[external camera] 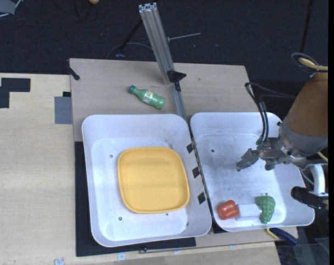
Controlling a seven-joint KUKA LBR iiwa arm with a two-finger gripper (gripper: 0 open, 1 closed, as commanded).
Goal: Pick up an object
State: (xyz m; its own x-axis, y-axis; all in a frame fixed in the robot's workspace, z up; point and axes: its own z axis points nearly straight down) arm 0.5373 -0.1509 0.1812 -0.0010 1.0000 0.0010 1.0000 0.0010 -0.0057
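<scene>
Camera view: one yellow plate (153, 179), one red pepper (228, 209), one broccoli (265, 207); end effector (247, 162) spread, empty.

Yellow plate (153, 179) in a white bin (95, 148), red pepper (228, 209), green broccoli (265, 207), green bottle (147, 97)

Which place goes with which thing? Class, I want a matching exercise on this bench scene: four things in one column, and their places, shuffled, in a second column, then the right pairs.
Things:
1. yellow plate
2. green bottle
3. red pepper
4. gripper

Places:
A. lying on the bench behind the two bins
B. in the near part of the right bin, beside the green broccoli
C. in the middle of the left bin
D. over the middle of the right bin

Pairs: 1-C, 2-A, 3-B, 4-D
</scene>
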